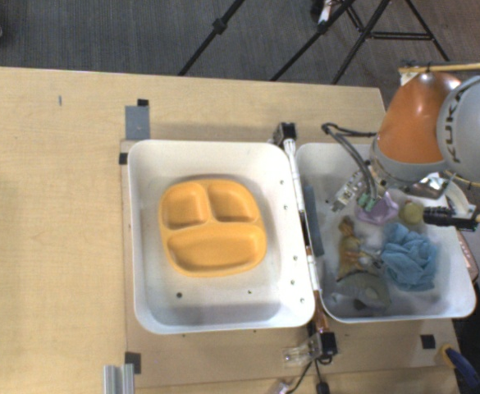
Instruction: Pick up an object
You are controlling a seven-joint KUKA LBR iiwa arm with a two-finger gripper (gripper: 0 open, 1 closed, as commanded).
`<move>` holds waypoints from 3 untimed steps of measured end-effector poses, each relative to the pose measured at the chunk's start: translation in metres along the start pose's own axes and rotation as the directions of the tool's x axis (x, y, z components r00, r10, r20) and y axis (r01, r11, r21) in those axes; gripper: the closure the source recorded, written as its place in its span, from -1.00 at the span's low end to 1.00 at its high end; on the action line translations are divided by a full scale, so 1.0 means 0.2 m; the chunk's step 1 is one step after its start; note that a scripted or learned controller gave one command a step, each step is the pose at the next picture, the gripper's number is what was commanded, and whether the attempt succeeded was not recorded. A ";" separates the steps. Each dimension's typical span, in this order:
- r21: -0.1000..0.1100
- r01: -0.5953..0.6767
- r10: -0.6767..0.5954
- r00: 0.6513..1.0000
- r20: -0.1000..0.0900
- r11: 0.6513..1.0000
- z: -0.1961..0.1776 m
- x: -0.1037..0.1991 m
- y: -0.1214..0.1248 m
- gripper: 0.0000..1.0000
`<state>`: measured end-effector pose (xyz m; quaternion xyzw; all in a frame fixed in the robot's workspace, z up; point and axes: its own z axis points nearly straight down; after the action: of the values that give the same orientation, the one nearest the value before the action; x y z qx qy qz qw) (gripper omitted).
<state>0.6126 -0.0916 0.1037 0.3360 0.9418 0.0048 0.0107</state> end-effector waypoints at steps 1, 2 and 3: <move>0.000 0.000 0.000 1.000 0.000 1.000 0.00 0.00 0.00 -1.00; 0.005 -0.146 0.146 0.989 -0.003 0.989 0.06 0.14 -0.20 -1.00; 0.008 -0.344 0.344 0.939 -0.003 0.939 0.06 0.10 -0.06 -1.00</move>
<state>0.5891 -0.0878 0.0904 0.4953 0.8687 0.0037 0.0065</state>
